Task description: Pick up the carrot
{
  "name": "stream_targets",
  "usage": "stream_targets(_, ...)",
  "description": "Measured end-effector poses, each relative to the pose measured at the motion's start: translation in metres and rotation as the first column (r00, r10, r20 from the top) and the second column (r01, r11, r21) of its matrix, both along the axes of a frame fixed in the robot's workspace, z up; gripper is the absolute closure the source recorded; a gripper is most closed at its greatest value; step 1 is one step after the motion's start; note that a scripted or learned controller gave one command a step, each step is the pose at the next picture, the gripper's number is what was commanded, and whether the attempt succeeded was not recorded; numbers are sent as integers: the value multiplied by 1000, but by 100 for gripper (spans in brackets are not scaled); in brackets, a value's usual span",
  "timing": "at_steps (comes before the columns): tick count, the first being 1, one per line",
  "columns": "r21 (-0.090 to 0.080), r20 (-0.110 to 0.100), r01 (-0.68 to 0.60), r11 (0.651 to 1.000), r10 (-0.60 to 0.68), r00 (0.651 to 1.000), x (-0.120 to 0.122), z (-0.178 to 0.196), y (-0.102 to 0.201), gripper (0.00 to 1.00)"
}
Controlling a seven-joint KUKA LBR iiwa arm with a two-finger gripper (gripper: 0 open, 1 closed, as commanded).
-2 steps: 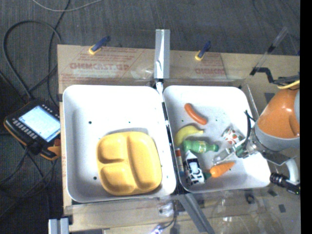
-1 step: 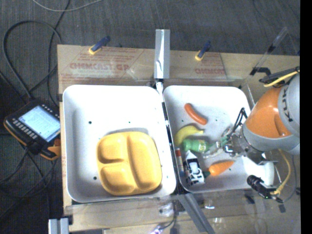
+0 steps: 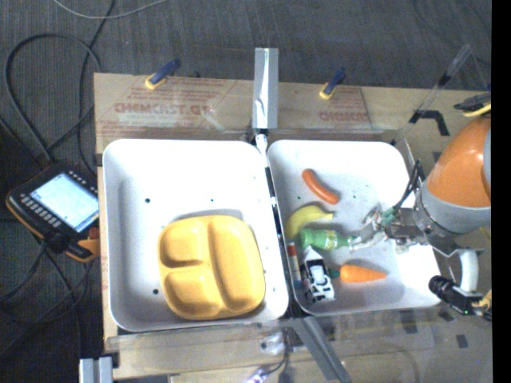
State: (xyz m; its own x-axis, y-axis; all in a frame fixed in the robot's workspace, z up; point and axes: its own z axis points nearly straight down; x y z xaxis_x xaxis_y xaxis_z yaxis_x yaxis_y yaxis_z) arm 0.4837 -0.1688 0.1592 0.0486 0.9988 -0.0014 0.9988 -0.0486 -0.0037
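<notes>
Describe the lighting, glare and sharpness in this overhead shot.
Camera view: even, bright light; the right bin floor washes out near white beside the carrot; soft shadow rings the yellow tray; overall slightly soft, the hand hard to resolve.

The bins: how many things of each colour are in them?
Orange: 2, the carrot and the sausage
Yellow: 2, the banana and the divided tray
Green: 1, the bottle
Black and white: 1, the small box
Total: 6

Carrot [image 3: 363,274] in right bin [image 3: 399,162], pincer [image 3: 369,231] just above green bottle [image 3: 323,238].
</notes>
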Motion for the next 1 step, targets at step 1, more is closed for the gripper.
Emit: stream_targets(1, -3, 9, -275, 961, 275, 961, 3, -70, -8, 0)
